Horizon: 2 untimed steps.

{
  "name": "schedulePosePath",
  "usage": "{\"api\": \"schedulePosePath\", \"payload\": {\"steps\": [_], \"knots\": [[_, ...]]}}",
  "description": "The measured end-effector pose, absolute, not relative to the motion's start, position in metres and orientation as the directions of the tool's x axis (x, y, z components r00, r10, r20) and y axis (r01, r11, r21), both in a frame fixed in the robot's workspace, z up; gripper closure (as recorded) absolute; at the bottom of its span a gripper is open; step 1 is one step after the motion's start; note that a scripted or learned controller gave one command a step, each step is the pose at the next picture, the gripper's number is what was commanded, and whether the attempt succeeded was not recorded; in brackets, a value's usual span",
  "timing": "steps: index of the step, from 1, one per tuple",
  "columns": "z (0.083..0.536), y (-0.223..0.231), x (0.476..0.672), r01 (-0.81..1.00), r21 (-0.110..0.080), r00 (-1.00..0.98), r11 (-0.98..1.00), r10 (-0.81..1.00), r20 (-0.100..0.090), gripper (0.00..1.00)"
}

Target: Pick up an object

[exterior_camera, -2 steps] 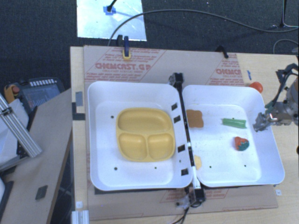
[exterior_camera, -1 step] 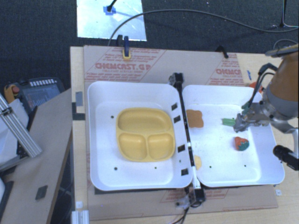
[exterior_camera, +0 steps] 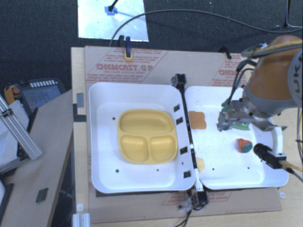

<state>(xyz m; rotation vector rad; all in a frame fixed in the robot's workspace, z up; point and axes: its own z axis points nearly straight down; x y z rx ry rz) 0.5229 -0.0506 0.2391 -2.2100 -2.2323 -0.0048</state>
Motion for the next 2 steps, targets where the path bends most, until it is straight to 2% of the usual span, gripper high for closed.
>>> {"api": "schedulePosePath", "payload": {"steps": [1, 2], "knots": [[0.244, 0.007, 0.519, 1.0, 0.002, -0.011, 0.011, 1.0, 0.003, 1.0], [0.231, 0.061, 0.531, 1.0, 0.001, -0.01, 0.01, 1.0, 0.002, 1.0]]}}
